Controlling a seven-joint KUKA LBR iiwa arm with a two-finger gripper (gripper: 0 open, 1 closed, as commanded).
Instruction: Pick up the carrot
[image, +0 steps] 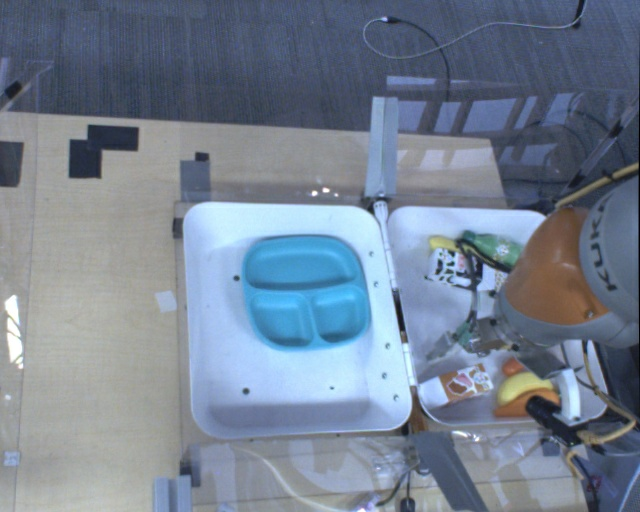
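You have no grasp yet: the carrot (512, 402) lies in the right bin (420, 300), near the gripper (470, 335); its finger state I cannot tell.

The left bin (210, 330) offers wide free floor around the blue divided tray (303, 291) lying at its middle, with bare white strips along all four walls. The right bin (412, 250) is crowded: the arm (560, 275) covers its right half, a green bottle (492, 246) and a black-and-white carton (450, 266) block the far end, and a small packet (462, 382), a yellow piece (517, 368) and the carrot (512, 397) fill the near edge. A narrow bare patch lies along that bin's left wall, between carton and packet.
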